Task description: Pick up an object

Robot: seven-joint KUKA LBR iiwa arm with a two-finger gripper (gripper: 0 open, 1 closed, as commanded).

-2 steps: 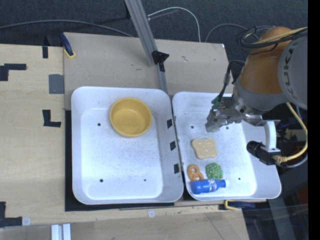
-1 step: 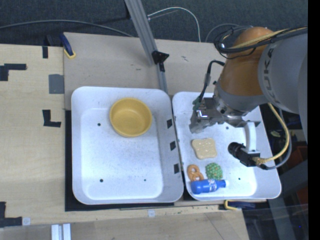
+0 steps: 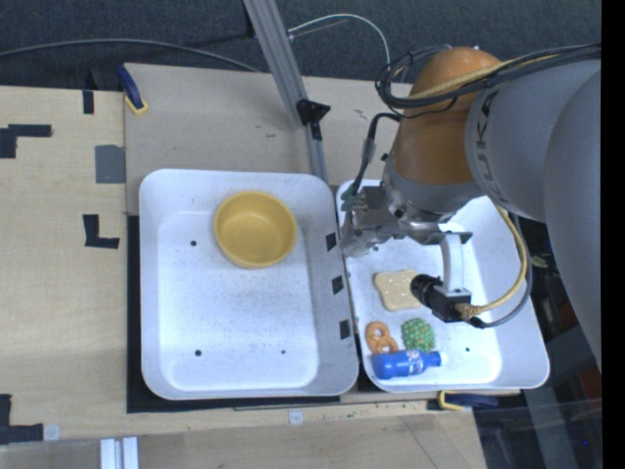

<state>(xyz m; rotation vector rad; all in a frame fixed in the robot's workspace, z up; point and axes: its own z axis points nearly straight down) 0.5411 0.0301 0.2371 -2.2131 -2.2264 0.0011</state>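
Claw (image 3: 369,225) state unclear, centre frame; below it, toast slice (image 3: 395,287) likely light, stiff: pinch across edges.

arm (image 3: 459,135) reaching in from right, wrist bent down, tool (image 3: 359,225) low.

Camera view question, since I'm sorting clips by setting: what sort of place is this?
Likely a robotics lab bench for pick-up trials: a grey arm reaching over two white bins, holding a yellow bowl and small toy-like items such as a blue bottle.
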